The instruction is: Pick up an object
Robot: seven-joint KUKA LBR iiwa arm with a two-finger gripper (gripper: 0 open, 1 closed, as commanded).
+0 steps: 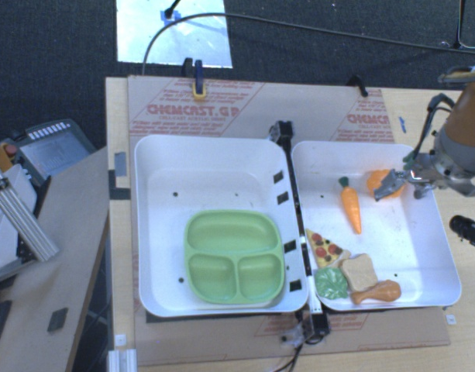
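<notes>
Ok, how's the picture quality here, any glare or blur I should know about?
Camera view: lighting is even and soft, with faint shadows under the green tray; the shiny sheet at the top glares almost white; the claw is slightly blurred; the carrot and pizza slice are small but legible.

The right-hand bin holds every loose item. An orange piece, rounded and partly hidden behind the gripper, lies in the bin's upper right. A toy carrot with a green top lies just left of it, tip pointing toward the lower edge of the frame. In the bin's lower left corner cluster a pizza slice, a green leafy piece, a slice of bread and a brown drumstick, touching or overlapping one another. The drumstick lies flat along the bottom wall.
</notes>
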